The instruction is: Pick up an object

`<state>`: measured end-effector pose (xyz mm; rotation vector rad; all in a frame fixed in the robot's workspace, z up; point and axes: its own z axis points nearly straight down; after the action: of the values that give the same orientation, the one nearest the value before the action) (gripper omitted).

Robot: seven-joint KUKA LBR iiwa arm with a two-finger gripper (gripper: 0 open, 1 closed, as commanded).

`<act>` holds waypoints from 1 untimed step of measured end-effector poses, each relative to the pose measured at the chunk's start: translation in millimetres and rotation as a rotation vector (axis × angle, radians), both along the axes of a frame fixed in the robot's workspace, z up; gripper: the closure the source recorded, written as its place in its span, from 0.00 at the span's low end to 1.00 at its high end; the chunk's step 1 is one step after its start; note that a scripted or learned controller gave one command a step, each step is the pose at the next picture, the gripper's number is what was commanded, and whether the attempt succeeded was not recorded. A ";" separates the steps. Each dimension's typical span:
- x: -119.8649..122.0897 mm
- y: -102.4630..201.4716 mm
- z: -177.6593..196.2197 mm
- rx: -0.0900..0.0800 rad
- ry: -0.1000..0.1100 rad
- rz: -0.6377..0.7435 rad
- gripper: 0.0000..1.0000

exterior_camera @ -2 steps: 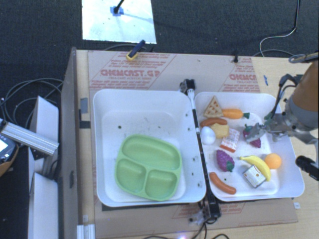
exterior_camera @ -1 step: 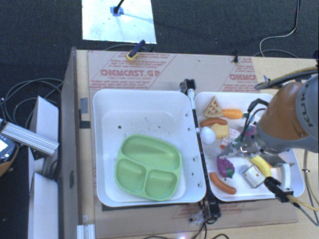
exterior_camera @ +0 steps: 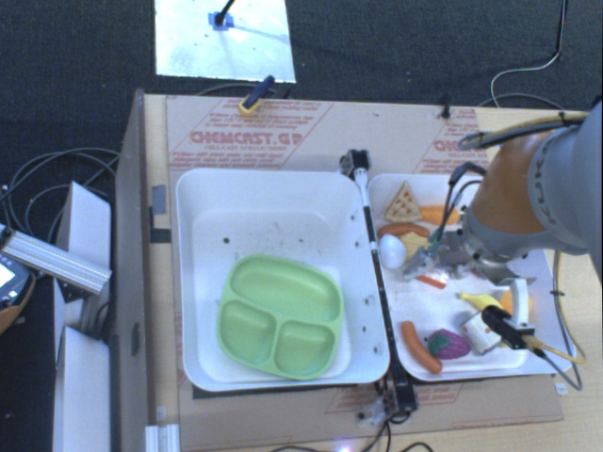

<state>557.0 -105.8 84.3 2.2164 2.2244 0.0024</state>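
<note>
We can't tell the gripper's state, but the egg just left of it looks light, hard and slippery, so we'd pinch it across the middle.

Place: robotics lab
Signs: grey-and-orange robot arm, cardboard-topped bench, loose black cables, dark carpet floor
</note>
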 end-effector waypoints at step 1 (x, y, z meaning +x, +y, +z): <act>73.6 10.1 0.7 -0.001 -0.001 0.001 0.00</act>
<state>630.6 -95.7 85.0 2.2142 2.2250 0.0030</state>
